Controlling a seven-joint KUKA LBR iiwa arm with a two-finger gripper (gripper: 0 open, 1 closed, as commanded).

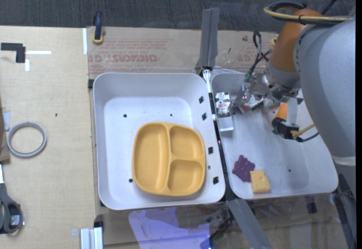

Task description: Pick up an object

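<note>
nearest in the right bin (pixel 317 183) lie a yellow sponge block (pixel 261 181) and, touching it, a purple grape cluster (pixel 243 167); in the left bin (pixel 107 129) rests a yellow divided plate (pixel 168 158); farther back, the gripper (pixel 249 98) hangs low at the right bin's far-left corner — whether its jaws are apart or together cannot be told.

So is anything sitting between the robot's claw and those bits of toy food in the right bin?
Nothing visible does. The gripper hangs over the far end of the right bin, and the purple grapes and the yellow sponge-like block lie at the near end, with bare bin floor between.
</note>
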